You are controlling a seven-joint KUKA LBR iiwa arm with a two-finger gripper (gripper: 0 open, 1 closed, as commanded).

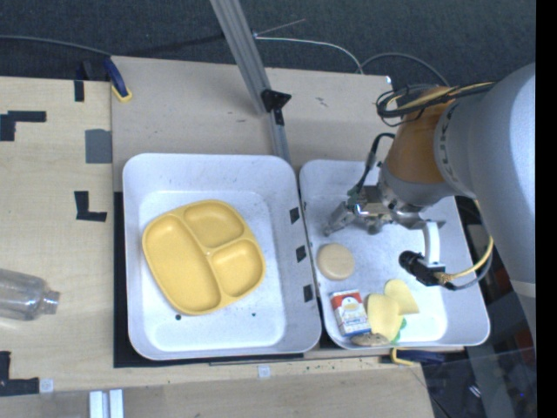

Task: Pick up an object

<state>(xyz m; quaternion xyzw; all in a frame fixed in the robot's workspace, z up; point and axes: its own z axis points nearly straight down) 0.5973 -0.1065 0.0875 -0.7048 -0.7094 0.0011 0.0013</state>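
Gripper (370,214) over right bin (461,320), mid-left; grip state unreadable. Round cookie (336,261) lies just toward the bin's front-left from it, nearest target. Carton (350,312) sits at front edge.

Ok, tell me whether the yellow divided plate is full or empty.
Empty. The yellow plate lies flat in the left bin, and all three of its compartments show bare yellow surface with nothing in them.
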